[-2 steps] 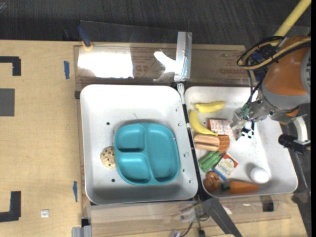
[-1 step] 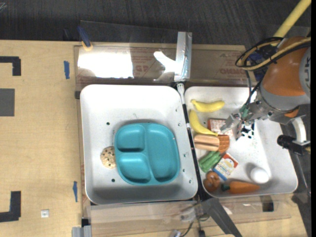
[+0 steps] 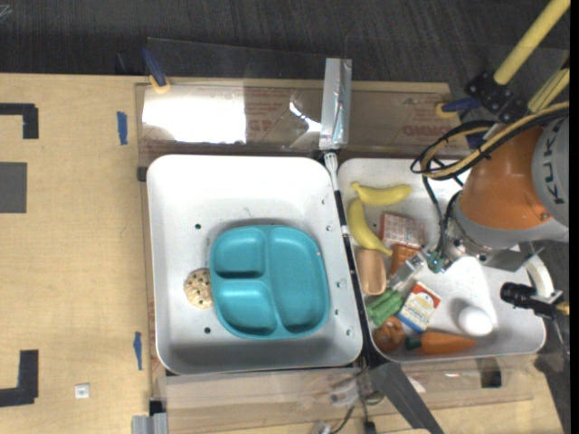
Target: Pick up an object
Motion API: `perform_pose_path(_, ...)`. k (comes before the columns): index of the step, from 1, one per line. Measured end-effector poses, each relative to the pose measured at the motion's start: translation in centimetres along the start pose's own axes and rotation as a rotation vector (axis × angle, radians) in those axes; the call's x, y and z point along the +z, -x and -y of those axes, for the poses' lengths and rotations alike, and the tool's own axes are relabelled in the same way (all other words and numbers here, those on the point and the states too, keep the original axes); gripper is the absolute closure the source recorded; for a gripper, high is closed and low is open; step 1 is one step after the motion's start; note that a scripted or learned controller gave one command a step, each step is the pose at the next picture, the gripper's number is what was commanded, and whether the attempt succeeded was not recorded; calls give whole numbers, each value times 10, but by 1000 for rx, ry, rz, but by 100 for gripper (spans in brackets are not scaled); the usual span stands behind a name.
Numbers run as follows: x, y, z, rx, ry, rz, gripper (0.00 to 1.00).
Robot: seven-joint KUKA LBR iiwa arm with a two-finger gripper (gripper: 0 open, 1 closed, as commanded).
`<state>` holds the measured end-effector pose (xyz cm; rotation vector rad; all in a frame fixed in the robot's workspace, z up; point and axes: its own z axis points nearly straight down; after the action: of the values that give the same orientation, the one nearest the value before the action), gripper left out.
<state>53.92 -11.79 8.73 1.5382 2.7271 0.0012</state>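
Note:
The right bin (image 3: 507,328) holds a heap of toy food. Two yellow bananas (image 3: 364,224) lie at its left and far side. A red snack packet (image 3: 401,229) and a tan sausage (image 3: 371,269) rest beside them. Nearer the front are a green vegetable (image 3: 384,306), a small carton (image 3: 418,307), an orange carrot (image 3: 443,342) and a white egg-like piece (image 3: 474,319). My gripper (image 3: 418,268) hangs low over the middle of this heap, just above the carton and right of the sausage. Nothing shows as lifted off the heap.
The left bin (image 3: 172,242) carries a teal divided plate (image 3: 269,280) with a cookie (image 3: 198,287) at its left. A clear panel (image 3: 235,116) and a metal post (image 3: 335,102) stand behind the bins. Cables (image 3: 452,147) and a yellow rod (image 3: 538,25) are at the top right.

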Motion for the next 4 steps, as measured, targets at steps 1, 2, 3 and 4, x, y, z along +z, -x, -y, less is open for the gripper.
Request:
perform_pose_path(1, -9, 1, -2, 0, 5, 2, 100)
perform_pose_path(2, -97, -73, -6, 159, -5, -8, 100)
perform_pose_path(3, -100, -21, -64, 205, -8, -8, 100)
perform_pose_path(4, -100, -22, -64, 205, -8, -8, 0)
